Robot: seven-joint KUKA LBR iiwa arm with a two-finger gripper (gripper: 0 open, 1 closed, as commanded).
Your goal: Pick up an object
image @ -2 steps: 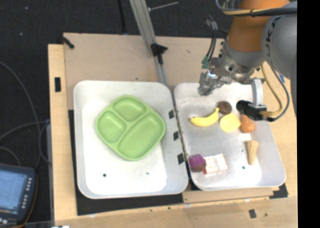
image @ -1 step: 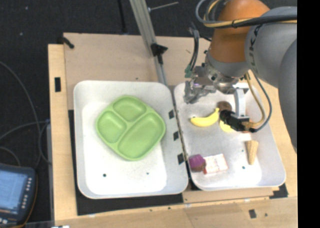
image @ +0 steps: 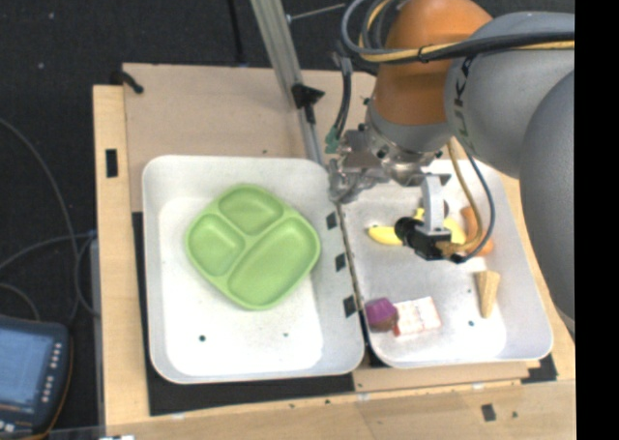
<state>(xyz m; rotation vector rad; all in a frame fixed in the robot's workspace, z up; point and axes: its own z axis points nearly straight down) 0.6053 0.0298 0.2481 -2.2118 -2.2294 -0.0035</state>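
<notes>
Currently the gripper [image: 345, 180] is hovering by the left rim of the right bin [image: 522, 324], grip state impossible to tell; centring squarely over the nearby yellow banana [image: 383, 233] is looking wisest.

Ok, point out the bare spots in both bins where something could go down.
Left bin: the near strip in front of the green plate. Right bin: the patch between banana, purple block and cone. Crowded around the banana, under the arm.
</notes>
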